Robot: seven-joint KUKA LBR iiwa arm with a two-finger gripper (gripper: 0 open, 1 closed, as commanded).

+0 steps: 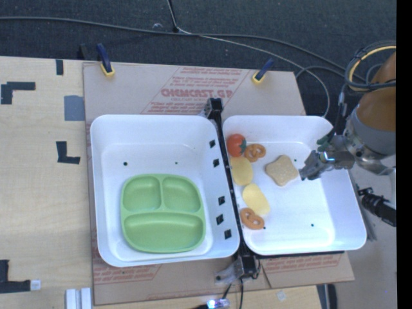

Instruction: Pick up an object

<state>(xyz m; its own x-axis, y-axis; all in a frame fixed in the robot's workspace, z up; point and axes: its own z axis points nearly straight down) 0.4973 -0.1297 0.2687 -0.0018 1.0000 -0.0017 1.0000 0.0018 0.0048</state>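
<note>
Cardboard (193, 89) underlies both white bins (106, 172) on the wooden bench (38, 192); hand (313, 166) state unclear.

A robotics lab: two white bins (103, 172) clamped on a cardboard sheet (193, 92) atop a plywood table (38, 192) with black tape markers (64, 153), cables (193, 31) trailing over dark carpet (77, 11).

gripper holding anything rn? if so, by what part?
Nothing visibly held. The gripper sits over the right bin, just right of the bread slice, with no object seen between its fingers. The slice lies on the bin floor.
</note>
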